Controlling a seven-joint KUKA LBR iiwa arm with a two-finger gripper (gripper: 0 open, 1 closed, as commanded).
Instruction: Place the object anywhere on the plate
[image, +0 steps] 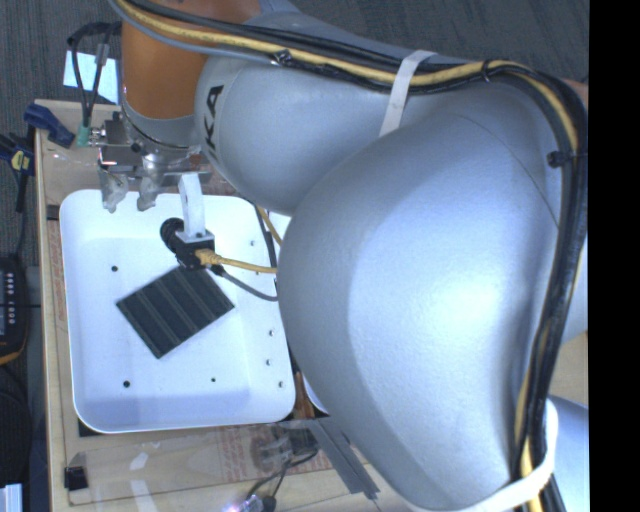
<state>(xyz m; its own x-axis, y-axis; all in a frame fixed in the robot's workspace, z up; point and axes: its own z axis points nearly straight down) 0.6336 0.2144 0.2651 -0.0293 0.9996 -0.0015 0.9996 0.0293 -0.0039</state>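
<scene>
camera view, from above at a slant: a dark, flat, ribbed rectangular object (176, 309) lies tilted on the floor of a shallow white bin (90, 390) at centre left. the plate cannot be made out; the grey arm (430, 280) covers the right side. the gripper (128, 195) sits over the bin's upper left rim, apart from the object, its pale fingers (112, 195) slightly apart and holding nothing. this looks like the approach step; next the gripper must come down over the object and close on its thin edges.
</scene>
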